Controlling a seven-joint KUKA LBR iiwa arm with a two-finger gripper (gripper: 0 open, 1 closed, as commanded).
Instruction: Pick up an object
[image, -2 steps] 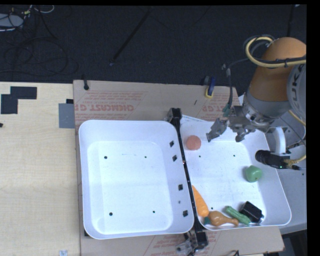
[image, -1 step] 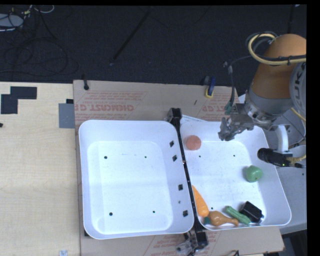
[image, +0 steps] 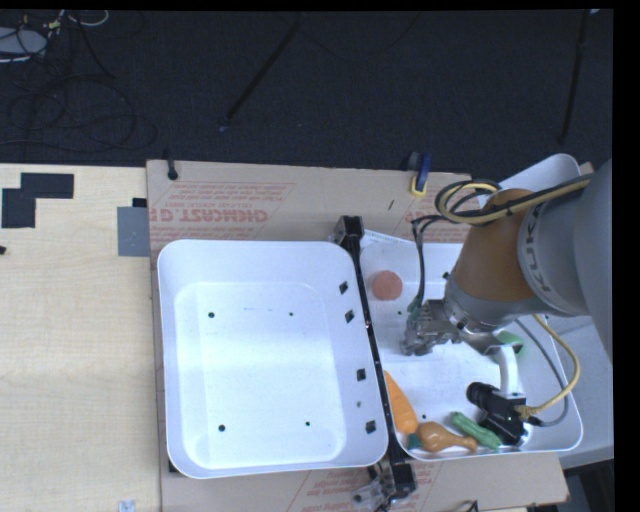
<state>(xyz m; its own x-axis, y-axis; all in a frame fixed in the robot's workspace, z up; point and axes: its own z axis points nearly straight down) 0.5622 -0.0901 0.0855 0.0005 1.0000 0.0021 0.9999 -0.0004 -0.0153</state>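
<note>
Robot arm reaches into the right bin (image: 566, 436).
Its gripper (image: 420, 335) hangs low, finger state impossible to tell; a pink ball (image: 387, 286) lies just beyond, a carrot (image: 400, 402) nearer the camera.

I have one camera, fixed above the bench (image: 70, 330) and looking down at a slant. Its far edge lies at twelve o'clock, where dark floor (image: 300, 80) with cables fills the top band. From this height I take in both bins whole: the left bin (image: 180, 270) sits just left of centre, and the right bin (image: 565, 435) lies toward four o'clock. The arm (image: 540, 255) enters from three o'clock and, being nearer my lens, looms large and covers part of the right bin. The cardboard (image: 260, 205) under the bins runs out of frame at six o'clock.
</note>
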